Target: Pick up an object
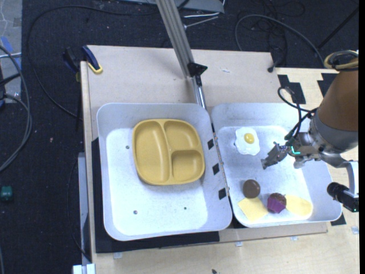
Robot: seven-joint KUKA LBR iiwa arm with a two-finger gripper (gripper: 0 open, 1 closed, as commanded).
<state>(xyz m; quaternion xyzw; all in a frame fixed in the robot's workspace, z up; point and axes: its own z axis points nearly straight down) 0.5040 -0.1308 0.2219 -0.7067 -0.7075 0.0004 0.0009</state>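
Observation:
In the right bin (319, 210) lie a fried egg toy (247, 141), a brown ball (251, 188), a purple object (276, 202) and two pale yellow slices (252, 208) (299, 206). My gripper (283, 156) hangs over the middle of that bin, right of the egg and above the brown ball. Its dark fingers (270, 160) point left and down with nothing between them; they look spread apart. The arm comes in from the right edge.
The left bin (114, 210) holds a yellow divided plate (169, 151). A metal pole (177, 33) slants in from the top to the divider between the bins. Cables lie on the dark floor around the bench.

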